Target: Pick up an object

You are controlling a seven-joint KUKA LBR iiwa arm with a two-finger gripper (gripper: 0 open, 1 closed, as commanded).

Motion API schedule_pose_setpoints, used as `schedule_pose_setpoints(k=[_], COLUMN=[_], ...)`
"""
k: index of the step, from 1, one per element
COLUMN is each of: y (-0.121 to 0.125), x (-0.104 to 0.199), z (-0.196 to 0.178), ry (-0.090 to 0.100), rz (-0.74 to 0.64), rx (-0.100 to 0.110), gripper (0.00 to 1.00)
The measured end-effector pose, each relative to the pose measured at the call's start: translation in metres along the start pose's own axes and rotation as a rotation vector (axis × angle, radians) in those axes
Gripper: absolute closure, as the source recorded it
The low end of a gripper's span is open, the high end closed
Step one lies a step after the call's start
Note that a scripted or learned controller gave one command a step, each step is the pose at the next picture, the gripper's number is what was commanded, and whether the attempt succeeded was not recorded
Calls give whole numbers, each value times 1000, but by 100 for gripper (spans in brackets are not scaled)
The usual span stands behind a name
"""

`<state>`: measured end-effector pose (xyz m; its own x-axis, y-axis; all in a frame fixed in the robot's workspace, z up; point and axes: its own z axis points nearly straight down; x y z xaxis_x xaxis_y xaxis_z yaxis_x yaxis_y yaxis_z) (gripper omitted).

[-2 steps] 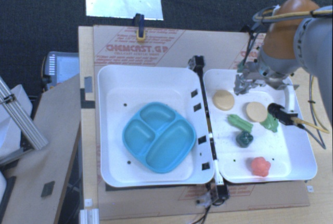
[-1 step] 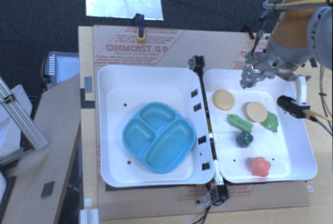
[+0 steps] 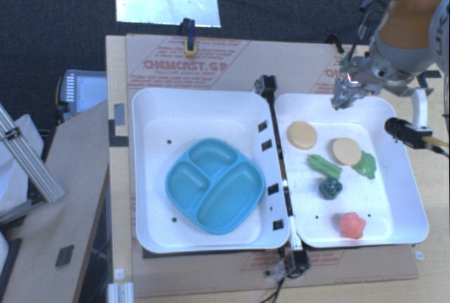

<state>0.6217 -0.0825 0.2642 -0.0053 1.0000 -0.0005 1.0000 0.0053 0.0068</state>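
1. Above the far edge of the right bin (image 3: 415,207), the gripper (image 3: 344,95) hovers; whether it is parted or closed I cannot tell.
2. Nearest it in that bin lies a tan round disc (image 3: 302,134); a second disc (image 3: 346,150), green pieces (image 3: 323,166) and a pink lump (image 3: 351,225) lie toward the bin's near side.
3. Approach stage, I judge: nothing grasped yet. Next: descend onto one object.

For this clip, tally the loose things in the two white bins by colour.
Tan: 2, round disc and round disc
Green: 3, long piece, leafy piece, dark green piece
Pink-red: 1, lumpy piece
Blue: 1, divided plate
Total: 7
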Motion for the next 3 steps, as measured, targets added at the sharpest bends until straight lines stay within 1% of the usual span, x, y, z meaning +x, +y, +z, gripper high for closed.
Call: schedule_pose_setpoints(k=[1,2,3], y=[3,10,19], x=[55,114,167], z=[-1,18,19], ry=[2,2,2], rz=[-5,-4,-4], rx=[4,6,4], gripper=[100,100,100])
